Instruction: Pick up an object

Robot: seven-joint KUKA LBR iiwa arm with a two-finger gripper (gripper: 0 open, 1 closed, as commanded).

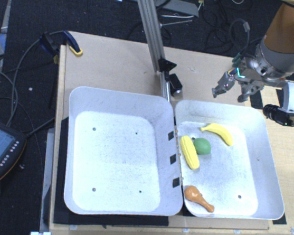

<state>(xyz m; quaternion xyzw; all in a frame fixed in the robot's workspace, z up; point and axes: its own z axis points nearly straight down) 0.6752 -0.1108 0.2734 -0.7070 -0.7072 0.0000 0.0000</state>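
The gripper (234,91) hangs with fingers spread and bare above the right bin's (270,156) far rim. Corn (189,152), green ball (202,146) and banana (218,132) crowd together, so a descent risks pinching two or nudging all aside.

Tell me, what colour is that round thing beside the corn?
Green, seen best in the camera view.

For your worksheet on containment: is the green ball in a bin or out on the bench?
In: the green ball lies inside the right bin, beside the corn cob.
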